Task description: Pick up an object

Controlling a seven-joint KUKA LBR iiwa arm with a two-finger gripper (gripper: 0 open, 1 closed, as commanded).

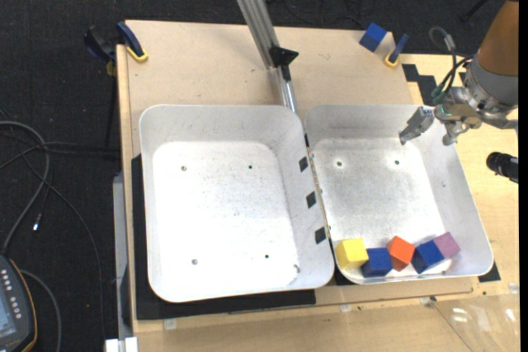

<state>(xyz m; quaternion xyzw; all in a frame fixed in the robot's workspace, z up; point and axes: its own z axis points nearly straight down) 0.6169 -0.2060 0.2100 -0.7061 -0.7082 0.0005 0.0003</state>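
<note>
Several small cubes lie in a row along the near wall of the right bin: a yellow cube, a blue cube, an orange cube, a second blue cube and a purple cube. My gripper hangs over the bin's far right corner, well behind the cubes. It is open, one grey finger pointing left, and nothing is between its fingers.
The left bin lies beside the right one. A slanted metal pole comes down to the bench where the bins meet. On the bench's far right sit a loose blue cube and a clamp; another clamp is at the far left.
</note>
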